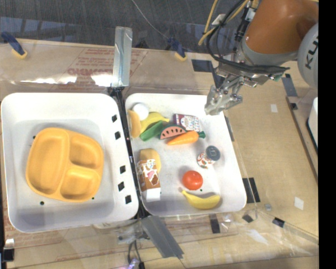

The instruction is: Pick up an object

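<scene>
We log the gripper at the upper right corner of the right-hand bin, hanging over the rim rather than over the contents. From this slanted view we cannot tell the claw's state. Nothing is seen held beneath it.

Candidate objects all lie in the right-hand bin. Upper left of that bin: a yellow banana piece touching a green vegetable; just right of these a watermelon slice, a carrot and a small dark carton, bunched together. Centre left: a juice bottle, lying flat. Lower right: a tomato just above a whole banana. Right side: a small round jar. The left-hand bin holds a yellow divided tray.

Our judgement: approach step, no pick yet made. The next move calls for travel down-left in frame over a chosen object, then descent. The carton and carrot are nearest but crowded; the tomato and bottle stand more apart and look like cleaner targets.
</scene>
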Robot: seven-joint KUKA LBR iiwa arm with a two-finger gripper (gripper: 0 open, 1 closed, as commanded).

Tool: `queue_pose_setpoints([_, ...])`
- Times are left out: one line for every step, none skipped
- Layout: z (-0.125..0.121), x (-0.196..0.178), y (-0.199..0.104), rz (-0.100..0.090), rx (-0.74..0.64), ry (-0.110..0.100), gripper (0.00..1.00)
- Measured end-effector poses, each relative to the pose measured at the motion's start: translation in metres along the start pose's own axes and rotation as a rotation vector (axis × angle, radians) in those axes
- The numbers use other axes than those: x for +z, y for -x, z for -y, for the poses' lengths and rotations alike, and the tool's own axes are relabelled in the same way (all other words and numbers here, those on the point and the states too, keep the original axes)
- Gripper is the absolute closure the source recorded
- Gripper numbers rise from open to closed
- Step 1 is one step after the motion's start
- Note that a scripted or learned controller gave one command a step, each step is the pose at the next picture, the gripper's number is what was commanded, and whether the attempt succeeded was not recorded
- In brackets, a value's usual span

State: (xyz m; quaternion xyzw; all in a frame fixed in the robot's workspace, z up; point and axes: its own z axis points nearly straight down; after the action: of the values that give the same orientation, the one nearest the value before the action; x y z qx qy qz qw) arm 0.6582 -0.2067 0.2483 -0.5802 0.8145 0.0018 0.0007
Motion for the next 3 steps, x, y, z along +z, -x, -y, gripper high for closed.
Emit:
queue_pose_setpoints([0.0, -0.023, -0.002, 0.001, -0.453, 0.001, 1.0])
queue_pose_setpoints([-0.003, -0.025, 0.007, 0.002, -0.685, 0.001, 1.0])
queue_pose_setpoints([-0.004, -0.04, 0.01, 0.003, -1.145, 0.001, 1.0])
